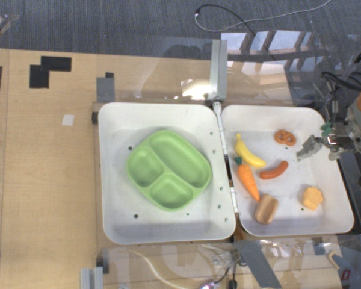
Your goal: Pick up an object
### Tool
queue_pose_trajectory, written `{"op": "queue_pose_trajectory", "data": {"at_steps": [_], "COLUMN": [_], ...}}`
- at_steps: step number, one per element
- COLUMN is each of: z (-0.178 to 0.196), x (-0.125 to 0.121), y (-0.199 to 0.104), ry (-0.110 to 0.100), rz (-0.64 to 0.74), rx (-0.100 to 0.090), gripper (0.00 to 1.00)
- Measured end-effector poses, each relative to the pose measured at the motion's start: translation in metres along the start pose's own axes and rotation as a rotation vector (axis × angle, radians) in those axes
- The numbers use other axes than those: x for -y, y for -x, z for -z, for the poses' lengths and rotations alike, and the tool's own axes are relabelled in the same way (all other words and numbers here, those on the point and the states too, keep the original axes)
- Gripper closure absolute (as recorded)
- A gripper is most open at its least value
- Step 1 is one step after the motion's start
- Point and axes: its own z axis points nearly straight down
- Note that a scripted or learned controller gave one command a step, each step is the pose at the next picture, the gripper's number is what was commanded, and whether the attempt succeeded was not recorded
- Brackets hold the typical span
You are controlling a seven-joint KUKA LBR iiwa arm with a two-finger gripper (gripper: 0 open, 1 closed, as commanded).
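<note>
Illumination is bright and even across the bench (42,179); a glare patch sits just behind the left bin (111,221), at its rear rim near the grey upright post (219,68); pale window-like reflections lie on the surface beyond that post, toward the right; the white bin walls show only faint, soft shadows; the green divided plate (168,169) inside the left bin casts a thin shadow; focus is moderately soft overall; fine detail looks slightly blurred.

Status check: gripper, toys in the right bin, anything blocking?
Gripper over right bin, holding nothing. Pretzel, sausage, banana, carrot lying loose. Nothing in the way.
</note>
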Motion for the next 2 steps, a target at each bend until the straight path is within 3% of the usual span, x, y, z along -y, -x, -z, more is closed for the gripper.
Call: {"op": "queue_pose_trajectory", "data": {"at_steps": [1,2], "z": [-0.104,-0.12], "x": [-0.002,-0.046], "y": [-0.029,-0.098], "ry": [0.0,0.014], "rz": [0.306,0.272], "rx": [0.0,0.002], "gripper": [0.0,0.0]}}
